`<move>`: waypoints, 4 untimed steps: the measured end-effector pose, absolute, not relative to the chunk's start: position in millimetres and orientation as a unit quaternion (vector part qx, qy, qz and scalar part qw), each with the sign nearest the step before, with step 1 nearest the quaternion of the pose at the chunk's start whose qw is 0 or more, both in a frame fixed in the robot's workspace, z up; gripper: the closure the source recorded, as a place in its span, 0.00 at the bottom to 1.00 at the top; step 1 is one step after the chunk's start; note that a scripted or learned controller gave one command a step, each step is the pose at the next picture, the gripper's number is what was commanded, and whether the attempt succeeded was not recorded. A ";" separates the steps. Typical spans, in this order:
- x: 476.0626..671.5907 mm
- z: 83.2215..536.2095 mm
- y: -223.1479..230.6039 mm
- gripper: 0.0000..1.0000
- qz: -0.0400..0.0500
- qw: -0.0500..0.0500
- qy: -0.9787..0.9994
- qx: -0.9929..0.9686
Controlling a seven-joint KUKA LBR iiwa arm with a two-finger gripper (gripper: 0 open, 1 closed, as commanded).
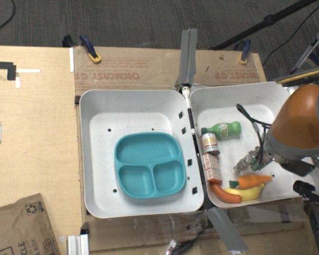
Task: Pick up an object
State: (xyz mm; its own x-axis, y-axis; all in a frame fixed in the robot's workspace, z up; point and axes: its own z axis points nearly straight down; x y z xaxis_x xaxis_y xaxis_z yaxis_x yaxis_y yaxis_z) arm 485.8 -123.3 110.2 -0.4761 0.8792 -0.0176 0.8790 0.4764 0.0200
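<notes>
Left bin (95, 142) bears a teal divided plate (150, 165); right bin (223, 97) holds the graspable clutter; gripper (248, 162) hangs low just above the carrot (253, 181) and banana (250, 193), its opening impossible to tell; tightly packed toys risk a glancing, failed grasp
</notes>
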 end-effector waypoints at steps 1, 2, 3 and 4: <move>486.7 112.1 -121.4 0.00 0.006 0.013 0.860 0.511; 560.1 105.4 -165.7 0.00 0.007 0.013 0.856 0.516; 501.3 105.0 -154.9 0.00 0.006 0.018 0.850 0.526; 491.6 105.6 -163.6 0.00 0.008 0.018 0.866 0.500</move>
State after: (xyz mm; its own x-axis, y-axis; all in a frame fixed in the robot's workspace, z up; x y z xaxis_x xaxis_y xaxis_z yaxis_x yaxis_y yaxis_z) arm 491.6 -163.6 105.6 -0.5002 0.8656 -0.0227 0.8650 0.5007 0.0326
